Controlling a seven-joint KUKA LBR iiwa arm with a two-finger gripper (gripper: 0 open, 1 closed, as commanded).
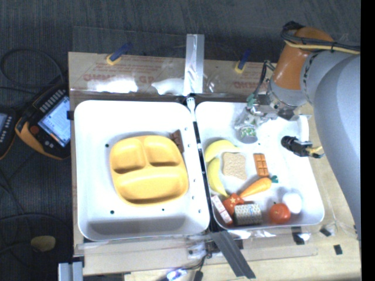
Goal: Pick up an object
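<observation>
Dark grey carpeted floor (146, 7), tan tabletop (146, 69) with clear plastic sheeting (158, 78), blue clips (119, 53), orange handheld pendant (47, 124) with black cables (17, 60) at left

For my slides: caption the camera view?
Gripper hovers over the right bin of toy food; yellow tray in left bin.

Both bins are plain white: the left bin (88, 174) and the right bin (310, 180). In the left bin lies a yellow tray (148, 168), with a small dark brown piece (177, 139) at its 1 o'clock edge. In the right bin, a yellow banana (215, 157) curves at 9 o'clock, a speckled beige bread slice (235, 167) sits beside it, and an orange carrot (256, 187) with a green tip lies near the middle. A red tomato (280, 213) sits at 5 o'clock, next to a white egg (292, 202). The arm (293, 63) has an orange band on grey. The desk (146, 75) is tan with red print.
</observation>
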